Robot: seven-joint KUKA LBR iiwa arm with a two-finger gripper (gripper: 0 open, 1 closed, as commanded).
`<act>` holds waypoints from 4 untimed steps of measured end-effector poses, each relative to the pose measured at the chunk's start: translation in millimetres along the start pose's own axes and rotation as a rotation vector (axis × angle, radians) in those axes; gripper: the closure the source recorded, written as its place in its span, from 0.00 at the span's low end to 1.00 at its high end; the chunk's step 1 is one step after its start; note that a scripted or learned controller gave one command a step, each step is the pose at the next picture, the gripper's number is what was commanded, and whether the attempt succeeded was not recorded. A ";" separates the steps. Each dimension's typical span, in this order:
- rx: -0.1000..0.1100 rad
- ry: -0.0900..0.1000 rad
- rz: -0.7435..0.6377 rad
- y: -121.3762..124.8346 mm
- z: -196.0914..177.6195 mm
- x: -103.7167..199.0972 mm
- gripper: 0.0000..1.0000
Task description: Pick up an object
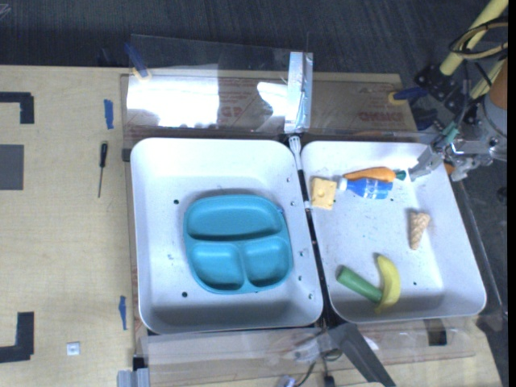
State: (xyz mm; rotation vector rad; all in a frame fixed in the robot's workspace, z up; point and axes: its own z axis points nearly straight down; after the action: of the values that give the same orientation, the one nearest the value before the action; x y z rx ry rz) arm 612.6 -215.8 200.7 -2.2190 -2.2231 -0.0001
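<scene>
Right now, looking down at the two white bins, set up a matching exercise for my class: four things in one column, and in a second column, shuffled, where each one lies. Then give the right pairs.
Things
1. blue divided tray
2. banana
3. cheese cube
4. bread slice

Places
A. near edge of the right bin, beside a green stick
B. far left corner of the right bin, by the divider
C. middle of the left bin
D. right side of the right bin, alone

Pairs: 1-C, 2-A, 3-B, 4-D
</scene>
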 end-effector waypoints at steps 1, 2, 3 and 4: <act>0.002 0.001 -0.208 0.6 70.4 40.7 0.00; -0.004 0.006 -0.295 -48.7 109.7 4.1 0.00; -0.008 0.001 -0.293 -47.7 98.6 2.4 1.00; -0.012 -0.004 -0.378 -60.5 -40.8 67.3 1.00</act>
State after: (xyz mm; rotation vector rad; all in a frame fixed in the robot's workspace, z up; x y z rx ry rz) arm 552.0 -148.7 241.6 -1.7687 -2.6093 -0.0082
